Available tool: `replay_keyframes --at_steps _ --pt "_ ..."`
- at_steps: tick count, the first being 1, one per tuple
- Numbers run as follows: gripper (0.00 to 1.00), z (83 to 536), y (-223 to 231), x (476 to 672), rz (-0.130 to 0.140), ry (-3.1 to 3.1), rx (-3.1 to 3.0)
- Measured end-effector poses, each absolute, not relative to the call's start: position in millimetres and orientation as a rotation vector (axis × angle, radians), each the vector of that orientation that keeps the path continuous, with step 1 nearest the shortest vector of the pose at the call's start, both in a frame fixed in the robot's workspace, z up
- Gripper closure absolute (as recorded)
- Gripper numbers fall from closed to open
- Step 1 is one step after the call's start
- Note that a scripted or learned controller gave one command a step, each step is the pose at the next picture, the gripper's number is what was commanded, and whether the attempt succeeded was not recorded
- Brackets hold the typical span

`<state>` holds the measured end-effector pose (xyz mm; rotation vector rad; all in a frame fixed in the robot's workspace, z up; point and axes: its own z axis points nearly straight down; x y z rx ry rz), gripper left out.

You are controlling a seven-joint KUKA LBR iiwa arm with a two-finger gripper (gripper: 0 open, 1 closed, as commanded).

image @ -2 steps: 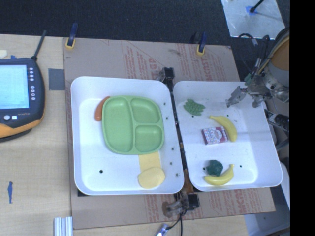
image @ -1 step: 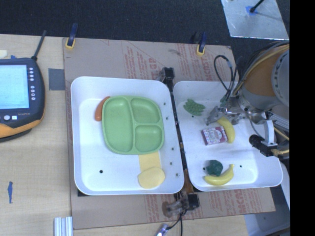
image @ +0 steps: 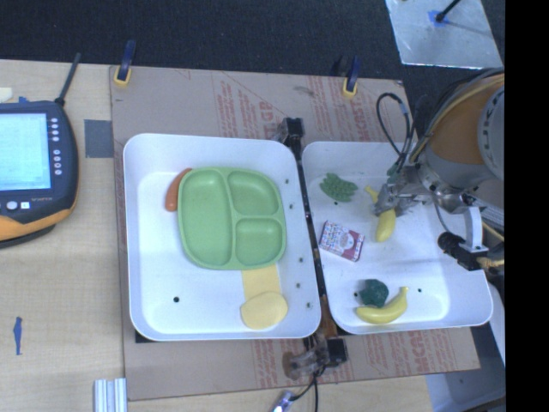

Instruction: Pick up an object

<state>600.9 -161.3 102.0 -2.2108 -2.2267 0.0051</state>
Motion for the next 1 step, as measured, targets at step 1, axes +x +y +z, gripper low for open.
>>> replay_keyframes --at_steps 1 --pt "1.0 192.8 -67.1 647.8 0.0 -2.227 -2.214"
